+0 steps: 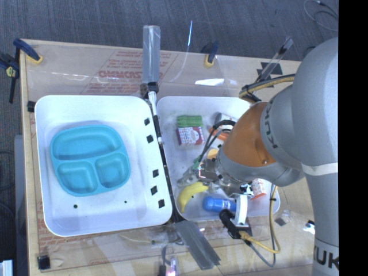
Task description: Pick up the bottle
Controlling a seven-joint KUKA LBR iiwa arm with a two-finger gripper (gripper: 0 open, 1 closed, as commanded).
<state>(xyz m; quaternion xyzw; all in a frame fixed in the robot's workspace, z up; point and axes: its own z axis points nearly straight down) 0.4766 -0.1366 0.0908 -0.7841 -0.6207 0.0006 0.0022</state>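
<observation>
Counter carries two bins; our arm (270, 148) low in right bin (172, 154), reaching stage. Bottle (217, 203) lies near front wall, beside banana (191, 194). Jaws' state: cannot tell. Next we need closing squarely across bottle.

Left bin (49, 209) has a light blue divided tray (89, 158) sitting in it, three compartments. Over in the right bin (172, 109) there's a small green and red packet (189, 129) near the back, plus something yellow (191, 195) toward the front
</observation>
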